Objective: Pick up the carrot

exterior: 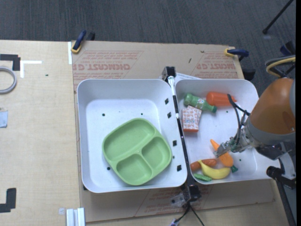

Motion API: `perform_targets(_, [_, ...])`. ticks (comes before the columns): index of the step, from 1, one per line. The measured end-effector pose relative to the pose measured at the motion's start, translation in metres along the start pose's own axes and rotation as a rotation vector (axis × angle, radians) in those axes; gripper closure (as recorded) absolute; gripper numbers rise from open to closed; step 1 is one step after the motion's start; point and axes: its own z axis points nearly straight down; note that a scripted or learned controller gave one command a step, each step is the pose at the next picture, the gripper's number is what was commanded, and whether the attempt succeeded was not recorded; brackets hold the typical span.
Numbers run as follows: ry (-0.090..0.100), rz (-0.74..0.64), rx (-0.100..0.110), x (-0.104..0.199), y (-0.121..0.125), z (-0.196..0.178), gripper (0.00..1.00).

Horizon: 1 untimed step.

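Grey arm [275, 119] reaching in from the right, leaning low over the right bin [249, 91], gripper [225, 149] tips hovering at the carrot [221, 153], grip impossible to tell, small orange carrot lying near the bin's front, just above the banana [215, 170]

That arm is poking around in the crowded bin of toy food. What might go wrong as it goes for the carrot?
1. The gripper sits among tightly packed pieces: the small orange carrot lies close to a round orange fruit and a yellow banana, so it might catch the wrong one.
2. The carrot looks small and tapered, so it may slip.
3. It lies near the white right bin's front wall, which could crowd the gripper.
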Motion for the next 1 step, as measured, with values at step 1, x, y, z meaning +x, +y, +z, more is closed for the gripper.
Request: perform_targets(1, [-0.001, -0.117, 0.000, 0.0654, 0.0471, -0.1564, 1.00])
